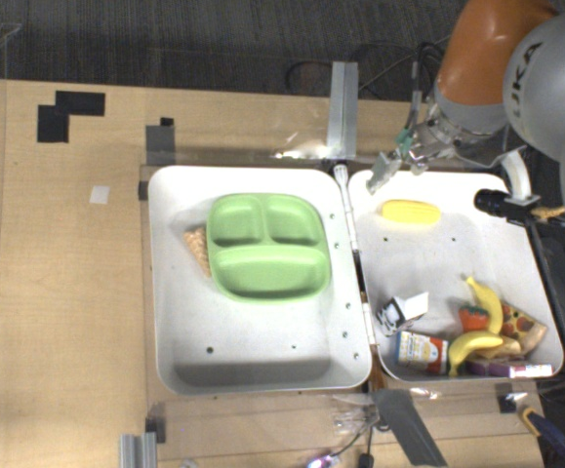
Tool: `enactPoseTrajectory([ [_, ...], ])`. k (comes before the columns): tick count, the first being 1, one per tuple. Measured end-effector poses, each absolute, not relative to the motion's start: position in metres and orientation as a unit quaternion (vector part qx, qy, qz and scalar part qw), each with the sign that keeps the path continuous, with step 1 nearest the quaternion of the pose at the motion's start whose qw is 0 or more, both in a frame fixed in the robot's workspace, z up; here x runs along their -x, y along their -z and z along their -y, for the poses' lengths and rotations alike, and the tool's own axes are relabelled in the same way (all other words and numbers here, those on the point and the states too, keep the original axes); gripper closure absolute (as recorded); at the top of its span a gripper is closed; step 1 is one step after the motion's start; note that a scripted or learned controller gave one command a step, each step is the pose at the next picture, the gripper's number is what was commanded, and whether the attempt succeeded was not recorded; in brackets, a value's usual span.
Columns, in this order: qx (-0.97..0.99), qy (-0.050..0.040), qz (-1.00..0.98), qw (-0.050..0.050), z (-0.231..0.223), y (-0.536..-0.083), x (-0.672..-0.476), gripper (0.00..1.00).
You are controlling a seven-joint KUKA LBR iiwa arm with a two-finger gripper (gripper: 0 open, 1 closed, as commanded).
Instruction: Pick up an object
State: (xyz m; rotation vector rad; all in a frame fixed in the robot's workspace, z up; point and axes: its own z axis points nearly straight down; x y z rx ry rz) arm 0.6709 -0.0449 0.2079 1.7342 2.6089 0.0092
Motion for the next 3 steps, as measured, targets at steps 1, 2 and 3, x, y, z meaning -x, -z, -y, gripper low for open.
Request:
enactPoseTrajectory([
  [1, -0.521, 0.0004, -0.854, -0.003, 0.092, -0.089, -0.669, 0.00],
  [2, -0.520, -0.0021, -0.854, 0.004, 0.131, -0.121, -0.671, 0.00],
  [3, -0.481, -0.0013, -0.877, 0.007, 0.191, -0.092, -0.554, 0.00],
])
